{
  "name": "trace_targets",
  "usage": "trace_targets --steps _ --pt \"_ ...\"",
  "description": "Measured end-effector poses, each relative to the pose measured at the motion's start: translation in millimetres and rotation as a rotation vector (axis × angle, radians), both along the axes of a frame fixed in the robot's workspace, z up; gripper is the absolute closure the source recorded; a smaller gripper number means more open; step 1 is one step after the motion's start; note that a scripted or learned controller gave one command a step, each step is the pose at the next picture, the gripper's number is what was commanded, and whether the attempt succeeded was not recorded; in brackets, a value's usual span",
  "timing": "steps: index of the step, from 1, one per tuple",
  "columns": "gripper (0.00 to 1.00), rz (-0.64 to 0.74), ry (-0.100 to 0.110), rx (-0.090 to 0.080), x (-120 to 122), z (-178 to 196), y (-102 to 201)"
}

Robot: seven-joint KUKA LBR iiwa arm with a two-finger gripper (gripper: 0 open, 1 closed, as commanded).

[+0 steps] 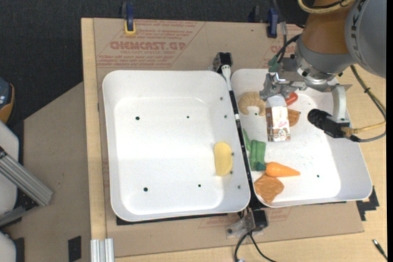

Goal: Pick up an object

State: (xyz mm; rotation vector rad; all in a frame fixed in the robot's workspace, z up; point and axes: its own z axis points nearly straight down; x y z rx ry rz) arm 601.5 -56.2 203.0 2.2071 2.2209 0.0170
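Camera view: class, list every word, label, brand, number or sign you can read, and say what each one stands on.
"CHEMCAST GP": red print on the brown board under the bins, near its far edge.
Smaller red print below that line on the board: too blurred to read.
Print on the small carton in the right bin, below the gripper: too small to read.

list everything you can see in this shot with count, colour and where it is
bins: 2, white, side by side on the board
yellow piece: 1, yellow, left bin, right side
carrot: 1, orange, right bin, near front
green piece: 1, green, right bin, by left wall
tan piece: 1, orange-tan, right bin, front left corner
beige ring: 1, beige, right bin, back left
small carton: 1, white and brown, right bin, under the gripper
clamps: 2, blue, board's back edge
arm: 1, grey and orange, from the right
gripper: 1, metal, over the right bin
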Motion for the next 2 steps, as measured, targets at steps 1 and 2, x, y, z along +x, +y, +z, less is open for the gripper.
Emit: trace_targets --steps 1,2 --pt "1.0 -0.002 0.019 0.002 -41.9 9.8 46.1" --pt "1.0 0.0 0.01 0.002 -57.2 48.2 95.5"
